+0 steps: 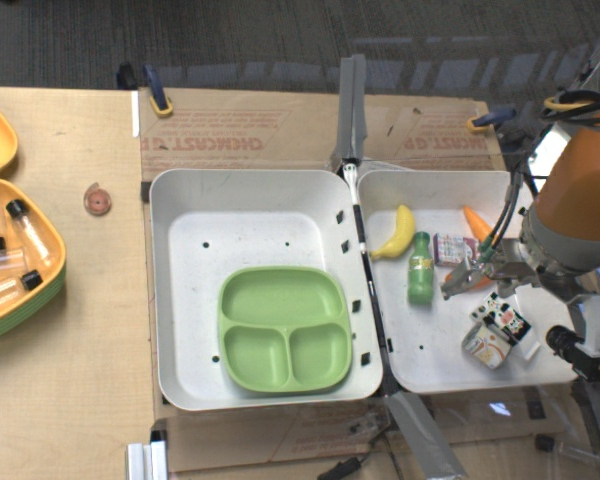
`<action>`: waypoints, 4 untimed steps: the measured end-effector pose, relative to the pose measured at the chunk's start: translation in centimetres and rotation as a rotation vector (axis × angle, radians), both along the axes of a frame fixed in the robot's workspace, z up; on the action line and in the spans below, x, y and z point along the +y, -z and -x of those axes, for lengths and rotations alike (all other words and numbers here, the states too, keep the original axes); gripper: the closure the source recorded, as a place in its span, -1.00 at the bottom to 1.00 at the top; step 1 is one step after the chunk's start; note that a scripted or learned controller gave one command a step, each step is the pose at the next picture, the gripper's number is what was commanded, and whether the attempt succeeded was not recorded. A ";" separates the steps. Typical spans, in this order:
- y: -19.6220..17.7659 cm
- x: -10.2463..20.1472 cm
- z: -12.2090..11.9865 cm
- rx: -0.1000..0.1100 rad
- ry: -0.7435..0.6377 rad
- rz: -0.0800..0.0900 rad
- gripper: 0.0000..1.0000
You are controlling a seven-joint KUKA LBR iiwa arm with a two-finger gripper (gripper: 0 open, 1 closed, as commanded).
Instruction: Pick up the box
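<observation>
A small pink and white box (447, 249) lies in the right bin (430, 368), between a green bottle (420, 276) and an orange carrot (477, 222). My gripper (458, 274) hangs just below and to the right of that box, pointing left. Its fingers stand apart and nothing sits between them. A second small box with a black and white pattern (503, 318) lies below the gripper, beside a crumpled cup-like item (485, 347).
A banana (396, 232) rests left of the bottle near the bin divider. The left bin (180, 268) holds a green divided tray (285, 327). On the bench at far left, yellow trays (40, 258) carry small vials.
</observation>
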State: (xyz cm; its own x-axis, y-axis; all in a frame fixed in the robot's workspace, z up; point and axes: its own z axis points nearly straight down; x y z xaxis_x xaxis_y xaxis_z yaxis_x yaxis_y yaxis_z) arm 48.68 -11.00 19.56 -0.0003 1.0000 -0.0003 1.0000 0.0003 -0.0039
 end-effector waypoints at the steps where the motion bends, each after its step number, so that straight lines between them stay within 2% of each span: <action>1: -0.6 -7.3 -0.8 -0.002 -0.035 0.000 -1.00; 2: 7.2 -4.0 -5.0 0.000 0.142 -0.001 -1.00; 3: 10.4 -4.6 -10.6 -0.003 0.030 0.001 -1.00; 4: 9.6 -4.6 -10.6 -0.003 0.029 0.001 1.00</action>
